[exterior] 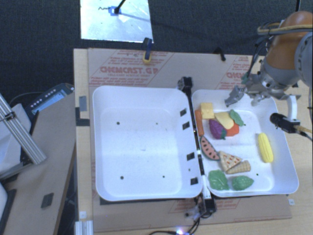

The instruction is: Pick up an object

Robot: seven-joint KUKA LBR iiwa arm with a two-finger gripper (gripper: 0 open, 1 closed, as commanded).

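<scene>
Below, cardboard-topped bench [127,67] — two white bins [142,141], dark backdrop.

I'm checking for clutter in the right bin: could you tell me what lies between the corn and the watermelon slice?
In the camera view, bare white bin floor lies between the corn and the watermelon slice; the pizza slice sits just below that line.

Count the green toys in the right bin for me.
3: one leaf on the pile near the bin's top, two side by side at the bottom edge. The pile may hide more.
</scene>
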